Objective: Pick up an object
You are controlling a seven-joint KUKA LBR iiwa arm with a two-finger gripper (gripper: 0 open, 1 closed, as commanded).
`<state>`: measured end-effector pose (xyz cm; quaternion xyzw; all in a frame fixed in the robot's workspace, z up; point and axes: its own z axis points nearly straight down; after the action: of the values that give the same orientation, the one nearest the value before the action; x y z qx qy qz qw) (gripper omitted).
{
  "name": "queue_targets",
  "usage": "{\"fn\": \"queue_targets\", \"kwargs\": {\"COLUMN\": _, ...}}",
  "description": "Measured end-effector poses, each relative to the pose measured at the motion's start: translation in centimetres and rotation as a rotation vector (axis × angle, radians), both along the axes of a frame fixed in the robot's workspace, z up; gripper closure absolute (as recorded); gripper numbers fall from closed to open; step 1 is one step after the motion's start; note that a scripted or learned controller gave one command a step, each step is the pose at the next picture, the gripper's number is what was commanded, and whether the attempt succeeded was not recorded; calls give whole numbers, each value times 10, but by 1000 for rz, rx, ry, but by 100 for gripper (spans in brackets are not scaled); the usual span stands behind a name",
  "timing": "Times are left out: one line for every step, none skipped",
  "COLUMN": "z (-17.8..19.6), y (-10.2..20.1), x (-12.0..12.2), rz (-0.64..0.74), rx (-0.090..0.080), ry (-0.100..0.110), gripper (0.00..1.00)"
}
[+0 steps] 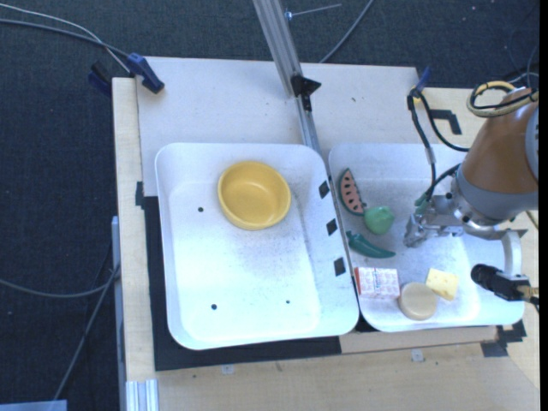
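Gripper (417, 229) low in right bin (385, 157), finger state not discernible. Green ball (378, 220) just left of it, apart; watermelon slice (350, 191) beyond, farther left.

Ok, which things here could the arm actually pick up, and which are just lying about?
Could be picked:
watermelon slice
green ball
green pepper
red-and-white packet
tan disc
cheese wedge
yellow bowl

Lying about:
blue clamp
cables

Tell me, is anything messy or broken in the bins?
Nothing looks broken or spilled. The yellow bowl sits upright in the left bin. The watermelon slice, green ball, cheese wedge and other toys lie loose in the right bin.
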<state>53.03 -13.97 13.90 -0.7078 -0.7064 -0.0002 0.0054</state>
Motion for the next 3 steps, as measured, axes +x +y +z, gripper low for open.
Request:
{"fn": "queue_targets", "kwargs": {"z": 64, "y": 0, "x": -5, "rz": 3, "rx": -8, "ry": -17, "gripper": 100}}
{"fn": "queue_targets", "kwargs": {"z": 94, "y": 0, "x": -4, "rz": 4, "rx": -8, "ry": -14, "gripper": 100}}
{"fn": "queue_targets", "kwargs": {"z": 85, "y": 52, "x": 6, "rz": 8, "rx": -2, "ry": -1, "gripper": 100}}
